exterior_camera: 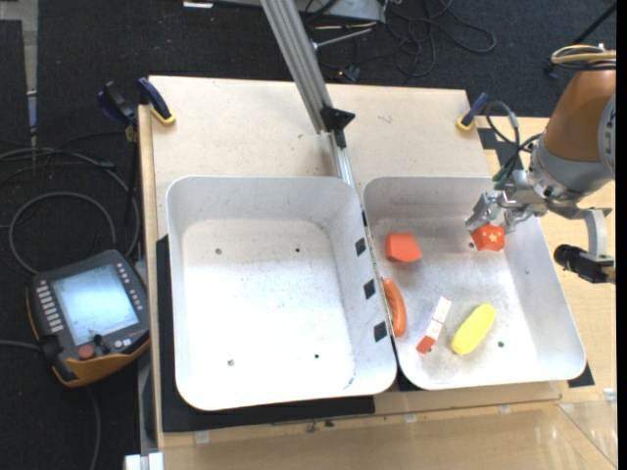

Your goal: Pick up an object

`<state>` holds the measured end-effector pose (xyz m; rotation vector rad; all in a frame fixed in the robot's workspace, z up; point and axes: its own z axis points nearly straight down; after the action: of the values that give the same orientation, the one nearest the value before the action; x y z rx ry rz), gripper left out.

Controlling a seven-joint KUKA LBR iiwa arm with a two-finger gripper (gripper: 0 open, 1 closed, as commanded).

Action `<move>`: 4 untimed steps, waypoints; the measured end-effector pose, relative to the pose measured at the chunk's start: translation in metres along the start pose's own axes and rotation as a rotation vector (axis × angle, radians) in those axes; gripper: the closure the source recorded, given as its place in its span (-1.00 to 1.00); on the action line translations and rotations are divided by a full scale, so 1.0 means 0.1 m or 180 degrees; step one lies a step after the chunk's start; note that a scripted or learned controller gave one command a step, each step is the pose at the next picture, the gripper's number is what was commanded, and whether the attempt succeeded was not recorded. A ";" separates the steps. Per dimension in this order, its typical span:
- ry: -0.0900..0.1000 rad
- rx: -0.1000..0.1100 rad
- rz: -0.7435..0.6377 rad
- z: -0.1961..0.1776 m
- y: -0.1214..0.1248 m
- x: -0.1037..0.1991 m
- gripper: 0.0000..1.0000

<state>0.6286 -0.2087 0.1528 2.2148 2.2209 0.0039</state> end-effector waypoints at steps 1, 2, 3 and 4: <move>-0.0003 -0.0007 -0.0003 -0.53 0.02 0.00 1.00; 0.0011 0.0017 -0.0016 -0.60 -0.13 0.51 1.00; 0.0014 0.0017 -0.0020 -0.72 -0.15 1.11 1.00; 0.0015 0.0024 -0.0021 -0.70 -0.26 1.73 1.00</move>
<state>0.6018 -0.0358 0.2220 2.2137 2.2343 0.0008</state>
